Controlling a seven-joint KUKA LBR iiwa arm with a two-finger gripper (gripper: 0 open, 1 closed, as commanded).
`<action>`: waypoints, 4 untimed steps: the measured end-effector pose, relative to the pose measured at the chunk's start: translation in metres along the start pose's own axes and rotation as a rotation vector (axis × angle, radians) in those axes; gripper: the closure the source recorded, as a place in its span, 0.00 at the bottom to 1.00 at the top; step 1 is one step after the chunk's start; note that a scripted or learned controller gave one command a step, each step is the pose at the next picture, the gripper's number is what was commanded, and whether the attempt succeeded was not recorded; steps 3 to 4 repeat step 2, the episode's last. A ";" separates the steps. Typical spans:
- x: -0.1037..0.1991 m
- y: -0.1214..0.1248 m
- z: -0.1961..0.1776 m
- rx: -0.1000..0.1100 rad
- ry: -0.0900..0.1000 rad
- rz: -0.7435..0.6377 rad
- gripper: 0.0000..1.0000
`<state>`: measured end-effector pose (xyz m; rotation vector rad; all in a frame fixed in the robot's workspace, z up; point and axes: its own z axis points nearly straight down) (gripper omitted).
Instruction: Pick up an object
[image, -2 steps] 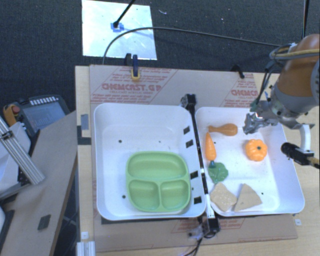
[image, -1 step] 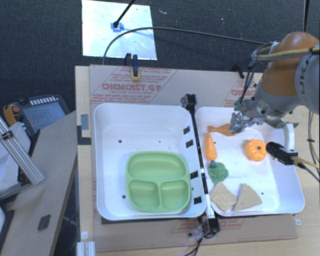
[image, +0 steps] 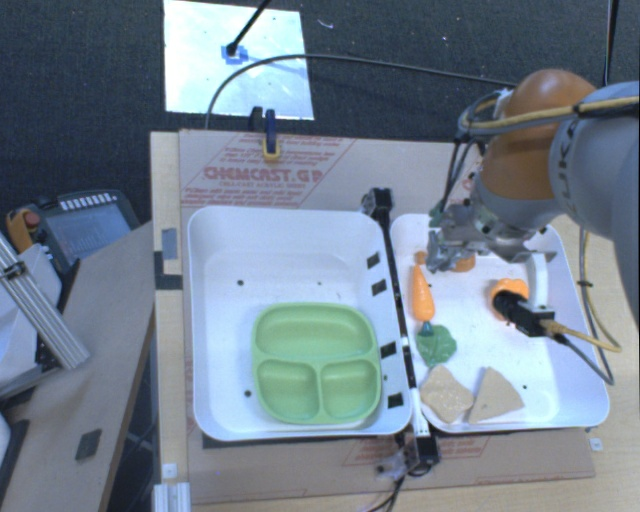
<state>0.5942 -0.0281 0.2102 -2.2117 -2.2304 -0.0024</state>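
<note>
My gripper (image: 449, 250) hangs low over the back left part of the right bin (image: 570, 395). Right under it lies a small orange object (image: 459, 264), partly hidden by the gripper, and I cannot make out whether it is held. An orange carrot (image: 423, 292) lies just left of and nearer than the gripper, along the bin's left wall. A green broccoli piece (image: 436, 343) sits below the carrot. Two tan bread pieces (image: 447, 394) (image: 495, 396) lie at the front of the bin. Another orange object (image: 506, 294) rests to the right.
The left bin (image: 225, 300) holds a green divided plate (image: 316, 362) at its front. A black part with a yellow cable (image: 545, 326) crosses the right bin's right side. A black divider strip (image: 391, 300) runs between the bins. The arm's cables loop above the wrist.
</note>
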 end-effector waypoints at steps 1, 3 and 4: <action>0.055 -0.008 -0.015 -0.001 0.000 -0.002 1.00; 0.099 -0.012 -0.011 0.000 0.000 0.000 1.00; 0.099 -0.012 -0.011 0.000 0.000 0.000 1.00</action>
